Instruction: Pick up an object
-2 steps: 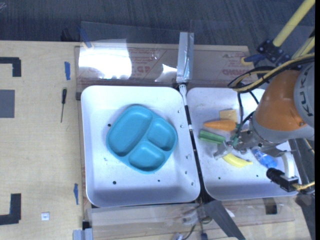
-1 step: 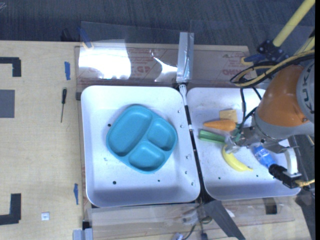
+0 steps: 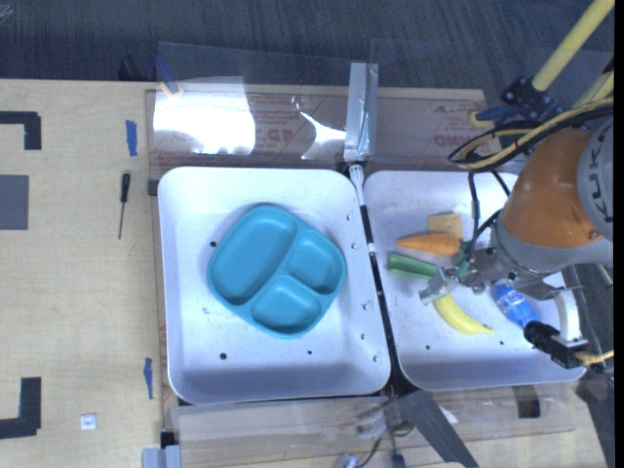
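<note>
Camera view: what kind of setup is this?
Likely a lab bin-picking test bench: two white bins side by side on a wooden bench, a blue divided plate in the left one, toy food like a banana and carrot in the right, robot arm over them.

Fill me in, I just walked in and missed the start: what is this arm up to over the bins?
The arm's gripper is down in the right bin, among a small pile of toy food: a carrot, a green piece and a banana, with a tan block behind the carrot. It sits between the green piece and the banana, but nothing is visibly lifted. The left bin holds a blue divided plate, untouched.
</note>
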{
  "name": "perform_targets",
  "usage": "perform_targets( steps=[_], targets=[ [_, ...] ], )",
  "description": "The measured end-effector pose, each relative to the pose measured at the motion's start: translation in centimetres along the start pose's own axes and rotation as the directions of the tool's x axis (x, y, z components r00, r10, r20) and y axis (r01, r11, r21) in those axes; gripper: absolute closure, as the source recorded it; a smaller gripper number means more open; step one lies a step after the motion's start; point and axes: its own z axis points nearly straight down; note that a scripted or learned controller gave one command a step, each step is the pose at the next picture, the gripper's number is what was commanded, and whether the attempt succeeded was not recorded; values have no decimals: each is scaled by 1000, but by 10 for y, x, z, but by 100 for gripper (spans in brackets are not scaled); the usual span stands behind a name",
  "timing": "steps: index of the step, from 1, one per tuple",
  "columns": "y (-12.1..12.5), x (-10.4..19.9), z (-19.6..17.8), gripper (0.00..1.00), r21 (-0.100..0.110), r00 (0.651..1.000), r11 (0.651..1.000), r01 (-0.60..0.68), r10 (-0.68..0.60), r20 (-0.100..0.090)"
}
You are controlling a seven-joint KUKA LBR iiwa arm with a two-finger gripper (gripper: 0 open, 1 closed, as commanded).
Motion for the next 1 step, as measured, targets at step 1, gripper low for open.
perform_targets(
  steps=[1],
  targets=[
    [-19,10,29,0,-7,1000,1000,19,-19,2]
  ],
)
